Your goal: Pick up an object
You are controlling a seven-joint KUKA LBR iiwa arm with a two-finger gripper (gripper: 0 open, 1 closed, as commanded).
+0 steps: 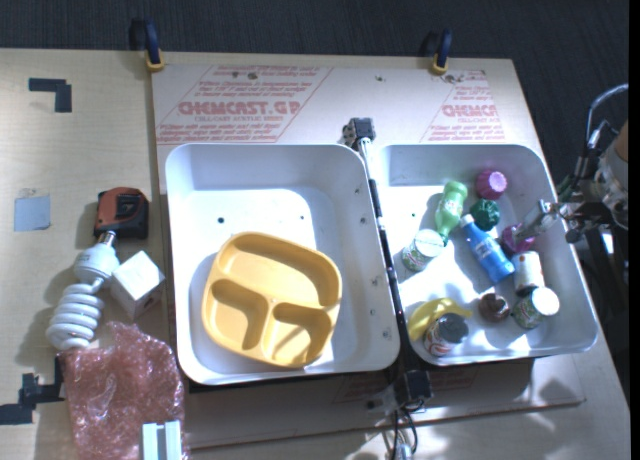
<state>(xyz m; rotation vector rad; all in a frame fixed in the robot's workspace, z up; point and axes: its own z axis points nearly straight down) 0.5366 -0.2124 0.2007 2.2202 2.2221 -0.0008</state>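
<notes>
The right bin point(410, 170) holds several small objects. A green bottle point(449, 206) with a white cap lies near its middle, and a blue bottle point(487, 251) lies slanted beside it. A purple lid point(490, 184) and a dark green cap point(485, 214) lie toward the back. A magenta piece point(519, 239), a white bottle point(529, 272) and a small brown item point(492, 305) lie at the right. A yellow item with a can point(441, 328) lies at the front. My gripper point(556, 212) hangs at the bin's right rim, beside the magenta piece, with part of it cut off by the frame edge.
The left bin point(190, 173) holds a yellow divided tray point(270, 298). On the bench to the left lie a tape measure point(122, 211), a spiral light bulb point(82, 298), a white cube point(138, 276) and crumpled pink plastic point(118, 388).
</notes>
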